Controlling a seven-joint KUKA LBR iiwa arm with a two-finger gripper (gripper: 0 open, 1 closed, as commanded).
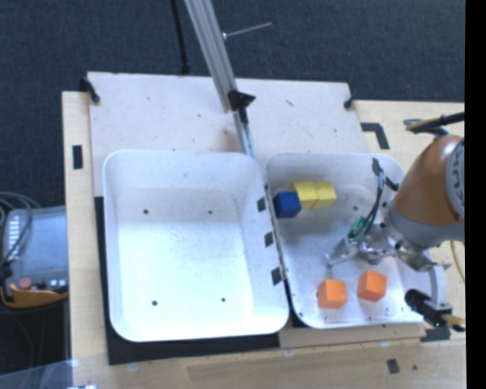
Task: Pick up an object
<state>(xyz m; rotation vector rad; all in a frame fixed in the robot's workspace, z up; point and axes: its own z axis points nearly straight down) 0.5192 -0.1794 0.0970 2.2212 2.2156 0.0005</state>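
In the right bin, my gripper hangs low over the floor, near the middle right. Just below it lie two orange cubes, one to its lower left and one almost under it. I see nothing held in it. A blue cube rests against a yellow block at the bin's far left part, well apart from the gripper. The arm's orange band rises to the right of the gripper.
The left bin sits beside the right one, with a shared rim between them. A slanted metal post stands behind the bins. Cables and a grey box lie off the bench's left.
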